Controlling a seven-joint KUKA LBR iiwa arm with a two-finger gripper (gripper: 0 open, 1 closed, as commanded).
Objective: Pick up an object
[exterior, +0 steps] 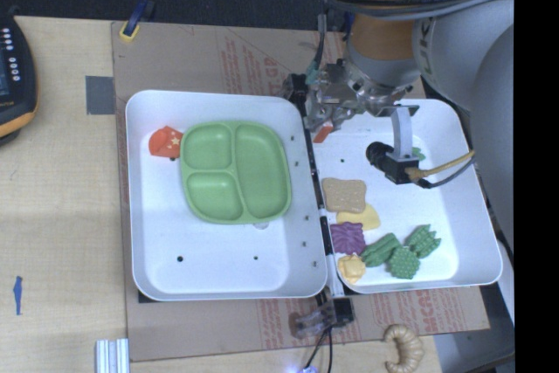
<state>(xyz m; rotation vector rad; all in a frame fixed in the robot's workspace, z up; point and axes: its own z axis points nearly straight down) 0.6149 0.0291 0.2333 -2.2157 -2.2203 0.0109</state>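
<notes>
My gripper (327, 111) hangs over the far left corner of the right bin (463, 188), close to the wall between the two bins. A small red piece (321, 134) shows just below it, partly covered by the gripper. In the right bin's near left part lie a slice of toast (344, 193), a yellow piece (367, 217), a purple piece (348, 237), a small yellow piece (351, 267) and three green vegetable pieces (403, 261). The left bin (157, 258) holds a green divided plate (236, 172) and a red piece with a star (164, 141).
A black fitting with a cable (389, 162) hangs from the arm over the right bin. A handheld controller (13, 74) lies at the bench's left edge. A tan curled object (403, 347) sits in front of the bins.
</notes>
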